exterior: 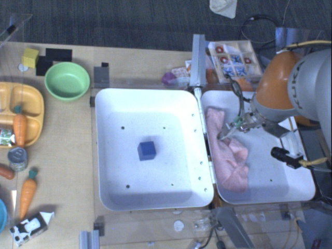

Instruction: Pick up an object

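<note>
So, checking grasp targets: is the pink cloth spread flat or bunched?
Bunched: the pink cloth lies crumpled in folds along the right bin's left side.

Bench [62, 191] bears two white bins [150, 191]; green bowl [67, 80]; carrots [27, 192].

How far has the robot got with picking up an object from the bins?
Done: the arm has reached into the right bin, and its end effector sits at the pink cloth. In hand: nothing visibly lifted; the cloth lies on the bin floor. Left: grasping and raising an object. The blue cube sits untouched in the left bin.
</note>
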